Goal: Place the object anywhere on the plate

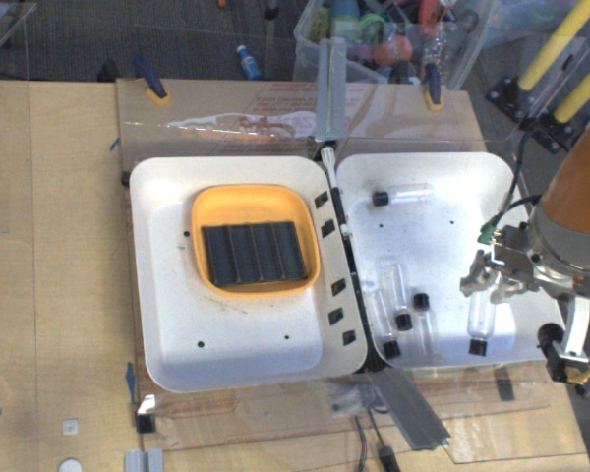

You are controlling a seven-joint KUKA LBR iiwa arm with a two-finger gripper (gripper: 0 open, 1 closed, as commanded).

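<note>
An orange plate (205, 214) sits in the left bin (167, 342), and a dark ridged block (254, 254) lies flat on it. Several clear tubes with black caps lie in the right bin (472, 180): one at the back (403, 196), a cluster near the front left (398, 308), and one by the front right (479, 324). My gripper (486, 283) hangs over the right bin's right side, just above that front-right tube. Whether it touches the tube is unclear.
A row of black clips (336, 288) runs along the divider between the bins. Behind the bench stands a clear box of colourful items (393, 18). A grey strip (413, 416) lies at the front edge.
</note>
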